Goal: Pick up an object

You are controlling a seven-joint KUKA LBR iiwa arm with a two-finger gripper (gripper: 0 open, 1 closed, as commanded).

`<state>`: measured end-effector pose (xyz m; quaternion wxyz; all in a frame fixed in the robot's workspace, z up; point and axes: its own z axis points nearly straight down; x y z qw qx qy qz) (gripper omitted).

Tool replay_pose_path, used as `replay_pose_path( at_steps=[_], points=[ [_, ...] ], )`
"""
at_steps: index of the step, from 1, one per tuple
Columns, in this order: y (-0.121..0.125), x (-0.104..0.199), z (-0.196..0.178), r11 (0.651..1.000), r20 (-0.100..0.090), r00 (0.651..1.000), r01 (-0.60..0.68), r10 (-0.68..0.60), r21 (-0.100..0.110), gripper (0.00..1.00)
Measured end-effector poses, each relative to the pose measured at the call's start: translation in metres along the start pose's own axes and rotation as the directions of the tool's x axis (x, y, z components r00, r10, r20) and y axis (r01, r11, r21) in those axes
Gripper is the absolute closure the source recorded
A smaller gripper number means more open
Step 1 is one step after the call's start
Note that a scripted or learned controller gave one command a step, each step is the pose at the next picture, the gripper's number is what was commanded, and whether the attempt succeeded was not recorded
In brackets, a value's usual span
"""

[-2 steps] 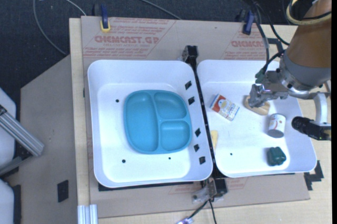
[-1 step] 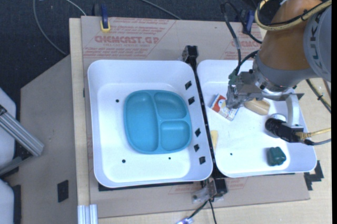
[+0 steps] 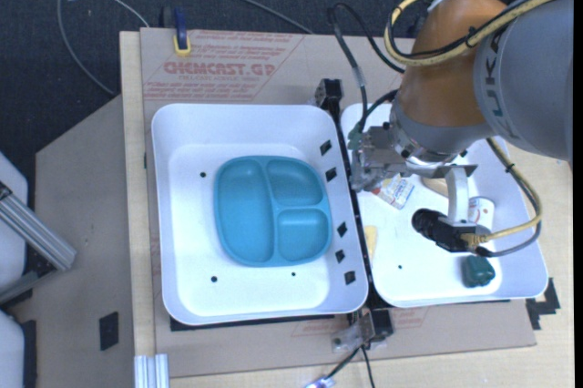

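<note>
I record two white bins side by side on the desk (image 3: pixel 137 195). The left bin (image 3: pixel 168 195) holds a blue divided plate (image 3: pixel 273 210), lying flat near its middle and well apart from the robot. It is broad and shallow, and I judge it a poor choice for a two-finger pick. The arm (image 3: pixel 455 76) reaches in from the right and hangs over the right bin (image 3: pixel 410 277), with the claw (image 3: pixel 369 166) low at that bin's inner edge, just beside the wall shared with the left bin. A small packet (image 3: pixel 398 192), white with red print, lies on the bin floor just beside the claw, on its right. I take this placement to mean the packet is the intended object, since nothing else sits as close. A green block (image 3: pixel 476 271) rests near the bin's front right corner, well apart from the claw. The wrist housing overhangs the claw, so I cannot tell how wide it stands or whether it touches the packet. I see nothing gripped in it. In my judgement the pick is not yet made. The nearby wall leaves little room for the approach.
</note>
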<state>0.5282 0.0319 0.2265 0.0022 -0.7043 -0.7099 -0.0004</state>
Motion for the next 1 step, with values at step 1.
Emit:
replay_pose_path(
  at_steps=[1],
  points=[
    [-0.0073,0.0509,0.0114,1.0,0.002,1.0,-0.003,0.003,0.002,1.0]
  ],
)
